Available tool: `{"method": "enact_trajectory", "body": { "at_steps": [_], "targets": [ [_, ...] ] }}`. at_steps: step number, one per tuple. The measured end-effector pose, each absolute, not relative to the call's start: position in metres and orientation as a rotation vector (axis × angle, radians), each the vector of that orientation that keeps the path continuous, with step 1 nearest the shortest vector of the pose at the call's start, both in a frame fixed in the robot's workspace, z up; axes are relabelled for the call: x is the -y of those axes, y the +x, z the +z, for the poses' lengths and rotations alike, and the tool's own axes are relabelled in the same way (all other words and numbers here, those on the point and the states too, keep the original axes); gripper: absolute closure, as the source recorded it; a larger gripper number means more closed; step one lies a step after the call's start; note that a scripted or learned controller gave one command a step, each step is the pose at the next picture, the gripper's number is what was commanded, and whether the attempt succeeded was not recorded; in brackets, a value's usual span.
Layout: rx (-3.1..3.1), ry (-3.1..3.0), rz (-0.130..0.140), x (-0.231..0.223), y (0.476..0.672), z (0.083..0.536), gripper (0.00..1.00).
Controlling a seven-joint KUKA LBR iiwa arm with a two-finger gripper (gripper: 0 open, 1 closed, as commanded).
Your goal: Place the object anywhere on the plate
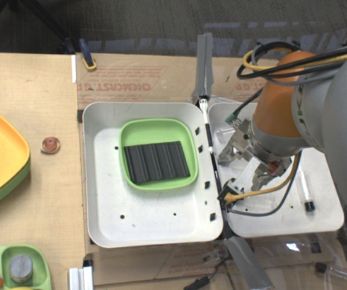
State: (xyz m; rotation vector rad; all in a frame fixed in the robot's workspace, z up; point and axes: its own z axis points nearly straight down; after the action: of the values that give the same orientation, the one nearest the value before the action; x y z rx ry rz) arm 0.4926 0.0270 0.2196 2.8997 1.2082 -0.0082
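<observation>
We see a green plate (159,129) in the left bin (101,210), and a dark ribbed block (156,162) lies flat on that plate, covering most of its middle. The arm (294,107) reaches down into the right bin (318,219), just beside the plate's bin. Its gripper (254,162) hangs low there; we cannot tell how it stands. A clear syringe (306,189) lies beyond the gripper, well apart from the plate.
</observation>
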Motion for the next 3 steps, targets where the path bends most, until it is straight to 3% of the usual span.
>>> {"method": "enact_trajectory", "body": {
  "at_steps": [1,2,3],
  "targets": [
    [-1.126,2.933,-0.012,-0.084,0.502,0.19,0.0],
    [-0.991,2.981,-0.01,-0.019,0.513,0.19,0.0],
    [-0.845,3.025,-0.008,-0.026,0.483,0.237,0.0]
  ]
}}
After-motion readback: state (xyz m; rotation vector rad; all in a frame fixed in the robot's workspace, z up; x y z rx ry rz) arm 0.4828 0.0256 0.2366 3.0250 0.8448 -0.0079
